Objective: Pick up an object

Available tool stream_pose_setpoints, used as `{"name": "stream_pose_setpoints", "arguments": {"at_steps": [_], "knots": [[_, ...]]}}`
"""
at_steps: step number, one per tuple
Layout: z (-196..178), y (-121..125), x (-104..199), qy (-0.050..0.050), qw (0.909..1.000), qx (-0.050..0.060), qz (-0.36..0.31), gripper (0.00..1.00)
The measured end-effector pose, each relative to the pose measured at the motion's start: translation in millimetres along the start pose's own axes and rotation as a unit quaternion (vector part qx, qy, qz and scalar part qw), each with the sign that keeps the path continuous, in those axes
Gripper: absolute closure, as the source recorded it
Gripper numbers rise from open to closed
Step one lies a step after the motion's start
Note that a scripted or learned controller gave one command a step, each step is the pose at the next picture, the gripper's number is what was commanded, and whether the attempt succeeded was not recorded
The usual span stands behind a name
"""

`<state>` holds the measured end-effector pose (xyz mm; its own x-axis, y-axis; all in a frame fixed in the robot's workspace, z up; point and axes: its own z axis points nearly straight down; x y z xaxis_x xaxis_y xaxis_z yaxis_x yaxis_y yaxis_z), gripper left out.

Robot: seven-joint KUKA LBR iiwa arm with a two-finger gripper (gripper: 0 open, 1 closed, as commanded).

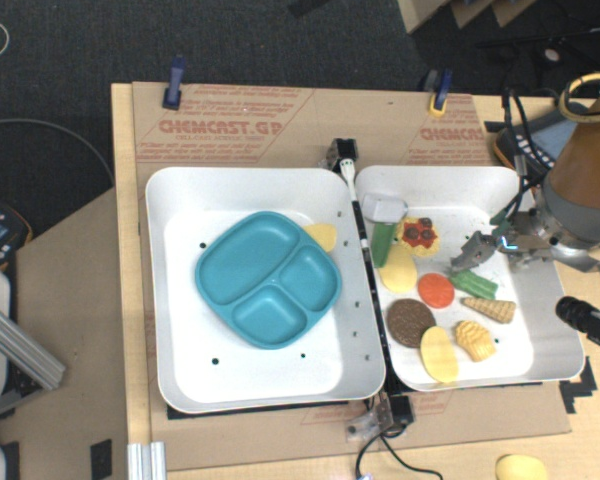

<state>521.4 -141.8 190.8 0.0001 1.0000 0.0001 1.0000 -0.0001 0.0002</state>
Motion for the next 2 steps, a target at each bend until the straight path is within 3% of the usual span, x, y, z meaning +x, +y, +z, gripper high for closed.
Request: {"name": "stream_pose_setpoints", "arguments": {"at_steps": [1,2], "knots": [[55,-45,49,0.002,1.0,0.005,-0.001,0.0],[-85,-41,-12,-0.004,1.0,-0.008,0.002,0.0]]}}
